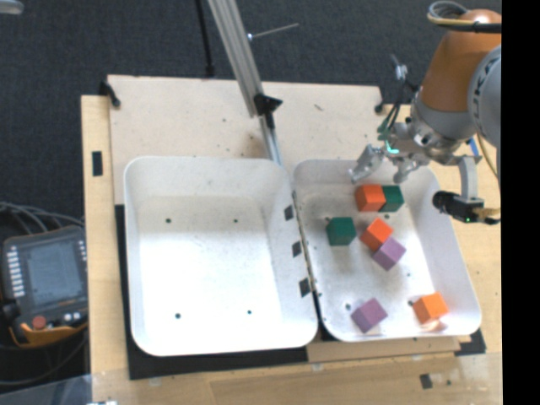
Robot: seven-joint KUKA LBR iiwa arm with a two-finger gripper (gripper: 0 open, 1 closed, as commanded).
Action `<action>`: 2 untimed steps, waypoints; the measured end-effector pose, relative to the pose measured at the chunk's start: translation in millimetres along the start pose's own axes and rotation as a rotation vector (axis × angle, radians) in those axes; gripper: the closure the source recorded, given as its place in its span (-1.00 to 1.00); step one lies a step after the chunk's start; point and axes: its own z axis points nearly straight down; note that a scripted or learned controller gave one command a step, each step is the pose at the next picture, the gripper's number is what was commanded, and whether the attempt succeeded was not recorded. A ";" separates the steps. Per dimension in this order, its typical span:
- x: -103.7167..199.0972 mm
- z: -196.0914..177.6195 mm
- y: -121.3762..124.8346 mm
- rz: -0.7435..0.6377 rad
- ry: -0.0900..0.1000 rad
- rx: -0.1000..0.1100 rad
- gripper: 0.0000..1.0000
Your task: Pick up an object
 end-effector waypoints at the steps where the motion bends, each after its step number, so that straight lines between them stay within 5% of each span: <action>1: -0.7 -2.9 0.8 -0.002 -0.003 -0.004 -1.00; 2: -9.2 51.3 7.4 0.002 -0.003 0.001 -1.00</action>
